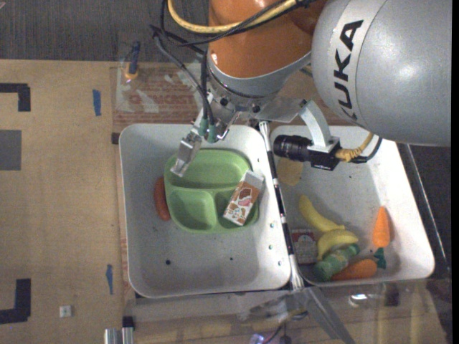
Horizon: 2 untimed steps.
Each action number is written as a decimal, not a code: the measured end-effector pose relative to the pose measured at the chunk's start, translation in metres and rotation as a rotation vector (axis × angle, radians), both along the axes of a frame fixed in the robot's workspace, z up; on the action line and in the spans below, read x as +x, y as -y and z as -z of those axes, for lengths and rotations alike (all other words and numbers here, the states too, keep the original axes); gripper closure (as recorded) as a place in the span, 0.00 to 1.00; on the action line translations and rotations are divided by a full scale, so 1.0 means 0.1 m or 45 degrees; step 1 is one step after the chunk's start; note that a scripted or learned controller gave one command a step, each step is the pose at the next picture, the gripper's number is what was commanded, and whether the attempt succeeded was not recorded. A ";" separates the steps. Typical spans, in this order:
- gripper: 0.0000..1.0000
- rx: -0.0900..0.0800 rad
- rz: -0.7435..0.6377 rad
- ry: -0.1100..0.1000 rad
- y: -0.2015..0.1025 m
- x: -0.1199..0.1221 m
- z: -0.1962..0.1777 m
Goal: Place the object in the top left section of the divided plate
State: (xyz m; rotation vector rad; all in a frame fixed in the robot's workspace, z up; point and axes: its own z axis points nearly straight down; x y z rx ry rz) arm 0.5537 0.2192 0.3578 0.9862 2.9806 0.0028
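Note:
A green divided plate (pixel 204 192) lies in the left white bin (pixel 143 249). A small printed carton (pixel 244 200) leans across the plate's right rim, partly over its right-hand section. My gripper (pixel 186 155) hangs over the plate's upper left edge, well left of the carton, and nothing shows in it. The big grey and orange arm hides the bin's far edge. A red-orange sausage-shaped piece (pixel 161 198) lies on the bin floor against the plate's left side.
The right bin (pixel 416 221) holds two yellow bananas (pixel 319 216), an orange carrot (pixel 381 228), a second carrot (pixel 356 269), a green item (pixel 332 265) and a red-and-white packet (pixel 305 248). A black cylinder (pixel 295 149) on the arm sticks out over the divider between the bins.

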 end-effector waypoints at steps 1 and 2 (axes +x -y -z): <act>0.00 -0.002 0.616 -0.006 0.51 -0.44 0.48; 0.00 -0.001 0.490 -0.005 0.46 -0.74 1.01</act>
